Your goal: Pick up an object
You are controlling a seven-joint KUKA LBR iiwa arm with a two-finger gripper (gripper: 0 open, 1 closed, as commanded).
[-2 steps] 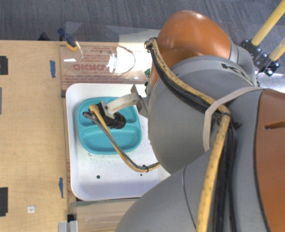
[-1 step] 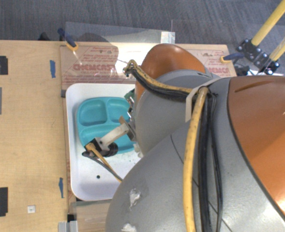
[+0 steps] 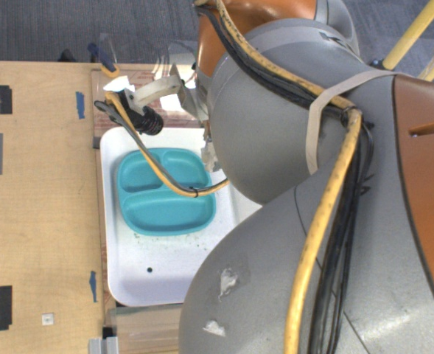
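Note:
A teal divided plate (image 3: 165, 192) lies flat in the white bin (image 3: 139, 279), toward the bin's far end. The grey arm with its orange band fills the right and centre of the camera view and hides the bin's right side. My gripper (image 3: 166, 80) is at the far edge of the bin, beyond the plate and above it. A yellow cable with a black plug (image 3: 147, 121) hangs from the wrist and crosses over the plate. I see nothing held by the gripper.
A bare wooden board (image 3: 40, 198) with black corner marks and blue tape strips lies left of the bin. A small dark speck (image 3: 149, 270) sits on the bin floor near its front. The arm's bulk covers everything right of the plate.

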